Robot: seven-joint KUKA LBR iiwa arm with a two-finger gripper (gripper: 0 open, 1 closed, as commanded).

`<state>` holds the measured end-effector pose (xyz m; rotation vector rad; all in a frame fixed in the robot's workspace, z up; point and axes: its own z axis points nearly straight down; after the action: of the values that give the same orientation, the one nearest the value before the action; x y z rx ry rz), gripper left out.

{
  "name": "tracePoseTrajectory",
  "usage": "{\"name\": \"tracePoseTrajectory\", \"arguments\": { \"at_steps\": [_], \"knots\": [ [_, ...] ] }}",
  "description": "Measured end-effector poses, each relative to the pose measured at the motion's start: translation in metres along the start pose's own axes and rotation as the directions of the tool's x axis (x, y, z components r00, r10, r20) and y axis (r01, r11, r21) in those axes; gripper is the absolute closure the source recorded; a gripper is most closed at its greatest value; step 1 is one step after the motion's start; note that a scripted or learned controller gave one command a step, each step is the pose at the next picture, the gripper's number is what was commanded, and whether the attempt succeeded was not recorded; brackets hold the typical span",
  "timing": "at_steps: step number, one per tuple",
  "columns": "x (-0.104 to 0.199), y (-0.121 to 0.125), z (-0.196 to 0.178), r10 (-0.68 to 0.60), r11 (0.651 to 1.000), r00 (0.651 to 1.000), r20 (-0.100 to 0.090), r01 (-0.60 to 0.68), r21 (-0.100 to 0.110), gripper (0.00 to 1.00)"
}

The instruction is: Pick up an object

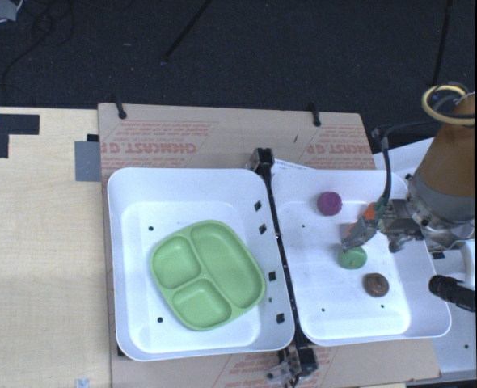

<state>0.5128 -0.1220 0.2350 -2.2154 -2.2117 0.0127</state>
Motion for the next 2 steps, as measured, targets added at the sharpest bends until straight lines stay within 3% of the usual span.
{"name": "tracePoseTrajectory", "arguments": {
  "at_steps": [1, 2],
  "knots": [
    [0.0, 0.002, -0.006, -0.002, 1.0, 1.0, 0.002, 0.002, -0.012, 0.0],
    [0.004, -0.007, 0.053, -0.002, 1.0, 1.0, 0.0, 0.002, -0.004, 0.0]
  ]
}}
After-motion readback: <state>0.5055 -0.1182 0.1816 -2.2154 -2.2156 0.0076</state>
